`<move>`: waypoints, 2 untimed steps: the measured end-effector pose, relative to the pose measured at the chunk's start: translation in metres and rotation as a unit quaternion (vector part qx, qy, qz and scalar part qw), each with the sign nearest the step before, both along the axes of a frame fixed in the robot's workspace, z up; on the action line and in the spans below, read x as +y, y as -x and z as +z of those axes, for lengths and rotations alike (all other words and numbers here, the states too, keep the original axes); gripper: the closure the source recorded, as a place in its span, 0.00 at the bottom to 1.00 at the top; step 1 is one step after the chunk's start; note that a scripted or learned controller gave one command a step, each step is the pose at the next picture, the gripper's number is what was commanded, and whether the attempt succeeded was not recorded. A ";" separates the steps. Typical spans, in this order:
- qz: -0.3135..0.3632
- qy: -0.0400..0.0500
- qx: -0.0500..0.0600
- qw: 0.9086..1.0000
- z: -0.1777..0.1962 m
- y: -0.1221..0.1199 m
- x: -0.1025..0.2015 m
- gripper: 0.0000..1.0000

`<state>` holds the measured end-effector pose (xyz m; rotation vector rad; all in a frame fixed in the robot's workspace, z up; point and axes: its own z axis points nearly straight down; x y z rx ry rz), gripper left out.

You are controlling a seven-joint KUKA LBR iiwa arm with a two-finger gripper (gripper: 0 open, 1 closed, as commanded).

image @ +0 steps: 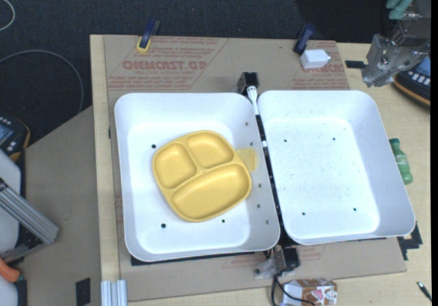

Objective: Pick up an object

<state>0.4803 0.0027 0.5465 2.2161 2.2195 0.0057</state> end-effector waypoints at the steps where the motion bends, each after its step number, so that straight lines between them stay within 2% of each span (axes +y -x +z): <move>1: -0.002 0.000 0.011 1.000 -0.132 0.002 -0.003 1.00; 2: 0.004 -0.001 0.006 1.000 -0.142 -0.005 0.084 1.00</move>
